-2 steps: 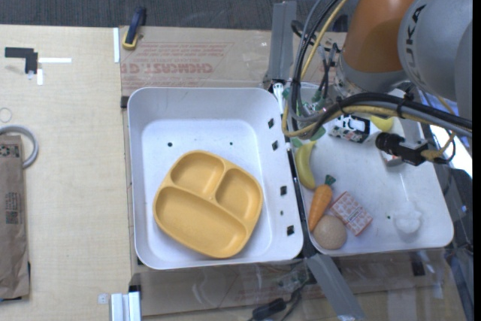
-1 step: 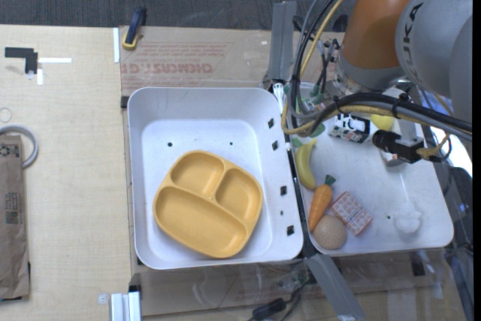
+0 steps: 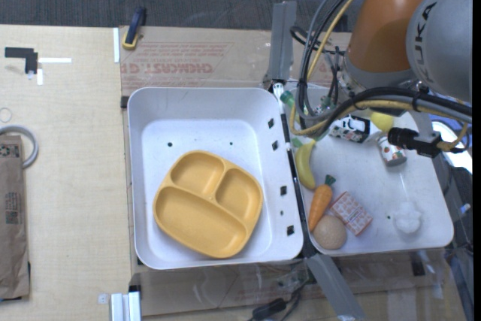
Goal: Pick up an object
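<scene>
The right bin [image 3: 432, 237] holds a banana [image 3: 304, 164] along its left wall and an orange carrot [image 3: 321, 203] below it. A round beige piece [image 3: 329, 232] lies at the near edge, next to a pink patterned packet [image 3: 352, 212]. A white fluffy ball [image 3: 408, 217] lies near the right side. At the far end are a small red-dotted cup [image 3: 393, 154], a black-and-white toy [image 3: 350, 130] and a yellow piece [image 3: 382, 121]. My gripper [image 3: 342, 110] hangs over the bin's far end among cables, just above the black-and-white toy, largely hidden by the arm.
The left bin [image 3: 143, 184] holds a yellow divided plate [image 3: 208, 202]. The grey arm with its orange band [image 3: 391, 15] covers the right bin's far right corner. A brown paper bag [image 3: 11, 214] lies on the bench at the far left.
</scene>
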{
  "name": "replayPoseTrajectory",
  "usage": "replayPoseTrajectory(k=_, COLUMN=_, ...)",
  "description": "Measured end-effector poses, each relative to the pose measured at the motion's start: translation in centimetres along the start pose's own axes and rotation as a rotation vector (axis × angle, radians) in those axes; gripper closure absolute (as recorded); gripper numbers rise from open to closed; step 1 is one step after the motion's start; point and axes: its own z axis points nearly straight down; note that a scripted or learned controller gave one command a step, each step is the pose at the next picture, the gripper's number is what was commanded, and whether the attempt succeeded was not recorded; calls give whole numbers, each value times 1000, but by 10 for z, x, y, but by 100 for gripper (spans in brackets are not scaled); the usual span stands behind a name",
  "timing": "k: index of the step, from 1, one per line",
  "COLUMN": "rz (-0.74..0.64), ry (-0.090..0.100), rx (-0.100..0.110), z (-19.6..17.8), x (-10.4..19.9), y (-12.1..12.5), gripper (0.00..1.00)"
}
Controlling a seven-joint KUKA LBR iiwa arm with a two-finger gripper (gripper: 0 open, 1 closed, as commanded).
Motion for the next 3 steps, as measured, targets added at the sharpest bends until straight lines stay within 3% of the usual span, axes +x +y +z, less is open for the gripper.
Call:
replayPoseTrajectory(k=1, rz=-235, ry=-2, rx=-2, z=-135, x=-49, y=-5, gripper=100)
replayPoseTrajectory(k=2, rz=-235, ry=-1, rx=-1, z=-134, x=-49, y=-5, gripper=0)
replayPoseTrajectory(k=3, rz=-598, ry=-1, rx=-3, z=-11, x=-39, y=-57, gripper=0)
